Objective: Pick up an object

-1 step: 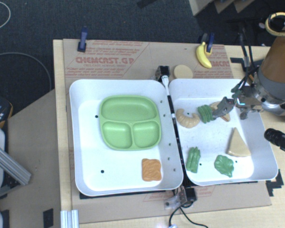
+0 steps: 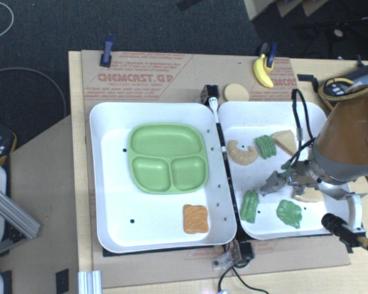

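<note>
Low over the right bin [image 2: 257, 110], the tool [image 2: 276, 182] spreads open, empty, between green pieces, away from its walls.

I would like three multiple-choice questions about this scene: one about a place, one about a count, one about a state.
1. Where does the orange waffle-like piece lie?
A. left bin, near its front edge
B. on the green tray
C. right bin

2. How many compartments has the green divided tray?
A. two
B. three
C. five

3. How does the banana stand to the bins?
A. inside the right bin
B. inside the left bin
C. outside both, on the bench board behind the right bin

Answers: 1 A, it rests on the white floor of the left bin, in front of the tray. 2 B, one long and two small. 3 C, it lies beyond the rim.
</note>
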`<move>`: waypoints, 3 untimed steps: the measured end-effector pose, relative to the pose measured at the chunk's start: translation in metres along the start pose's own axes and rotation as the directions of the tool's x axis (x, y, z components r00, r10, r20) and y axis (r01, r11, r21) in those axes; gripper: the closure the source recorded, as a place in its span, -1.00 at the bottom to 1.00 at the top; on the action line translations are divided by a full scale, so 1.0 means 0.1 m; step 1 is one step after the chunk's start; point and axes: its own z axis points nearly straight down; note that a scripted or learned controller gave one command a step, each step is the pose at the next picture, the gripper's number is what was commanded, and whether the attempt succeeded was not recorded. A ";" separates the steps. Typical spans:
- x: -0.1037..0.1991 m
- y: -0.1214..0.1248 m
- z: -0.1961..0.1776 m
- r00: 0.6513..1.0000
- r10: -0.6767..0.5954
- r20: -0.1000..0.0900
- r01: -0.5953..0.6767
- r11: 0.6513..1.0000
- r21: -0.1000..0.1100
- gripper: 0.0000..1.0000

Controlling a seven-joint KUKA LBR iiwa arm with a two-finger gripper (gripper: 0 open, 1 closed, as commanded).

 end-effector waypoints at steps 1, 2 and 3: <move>-0.13 0.34 0.68 1.000 -0.002 0.003 0.002 1.000 -0.013 -1.00; 0.12 0.04 0.66 1.000 -0.003 0.001 0.003 1.000 -0.010 -1.00; 0.11 0.05 0.56 1.000 0.000 0.003 0.000 1.000 -0.016 1.00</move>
